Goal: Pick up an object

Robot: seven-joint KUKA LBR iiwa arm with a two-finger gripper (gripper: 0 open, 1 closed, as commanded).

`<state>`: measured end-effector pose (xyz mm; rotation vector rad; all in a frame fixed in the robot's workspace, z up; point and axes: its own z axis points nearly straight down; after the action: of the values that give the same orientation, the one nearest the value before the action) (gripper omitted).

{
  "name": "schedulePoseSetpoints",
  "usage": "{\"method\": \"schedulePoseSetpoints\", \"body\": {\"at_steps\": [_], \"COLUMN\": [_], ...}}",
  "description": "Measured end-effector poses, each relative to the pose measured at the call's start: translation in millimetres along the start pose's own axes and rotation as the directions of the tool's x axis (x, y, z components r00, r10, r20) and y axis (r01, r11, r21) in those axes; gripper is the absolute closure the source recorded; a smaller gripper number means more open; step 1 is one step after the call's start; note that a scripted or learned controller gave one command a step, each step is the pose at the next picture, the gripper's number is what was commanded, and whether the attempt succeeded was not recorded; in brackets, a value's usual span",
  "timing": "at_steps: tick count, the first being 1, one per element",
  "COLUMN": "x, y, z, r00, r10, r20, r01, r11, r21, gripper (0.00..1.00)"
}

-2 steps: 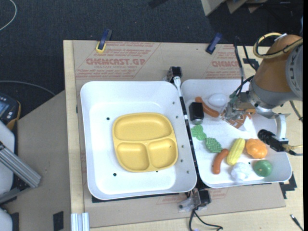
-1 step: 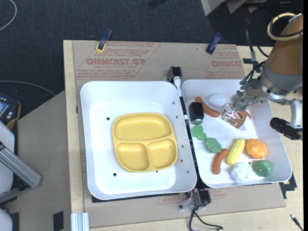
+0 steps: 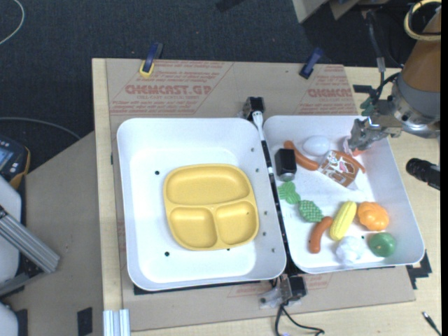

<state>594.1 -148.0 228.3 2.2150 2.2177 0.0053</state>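
My gripper [image 3: 357, 137] hangs over the far right part of the right bin [image 3: 402, 180], just above and to the right of a red and white packet [image 3: 340, 169]. Nothing shows held in it. Around the packet lie a white egg shape [image 3: 316, 145], an orange sausage shape [image 3: 303, 159] and a black block [image 3: 285, 162]. Nearer the front are two green pieces [image 3: 309, 210], a red sausage [image 3: 318, 234], a yellow corn cob [image 3: 343, 219], an orange fruit [image 3: 372, 215], a green apple [image 3: 381, 243] and a white lump [image 3: 348, 251].
The left bin [image 3: 140, 187] holds a yellow divided plate [image 3: 210, 205]. A ridge with black fittings [image 3: 269, 180] separates the two bins. The arm's grey and orange wrist [image 3: 420, 82] stands over the bench's far right corner.
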Motion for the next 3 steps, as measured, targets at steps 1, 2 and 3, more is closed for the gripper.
{"method": "schedulePoseSetpoints", "body": {"at_steps": [1,2,3], "x": [39,72,98], "y": [-33,-59,-74], "z": [-9,3,-5], "r00": [1.000,1.000,1.000], "r10": [-0.002,-0.002,-0.002], "r20": [-0.005,-0.005,-0.005], "r01": [0.002,0.002,0.002], "r11": [1.000,1.000,1.000], "r21": [0.011,0.012,0.010], "gripper": [1.00,1.00,1.00]}}
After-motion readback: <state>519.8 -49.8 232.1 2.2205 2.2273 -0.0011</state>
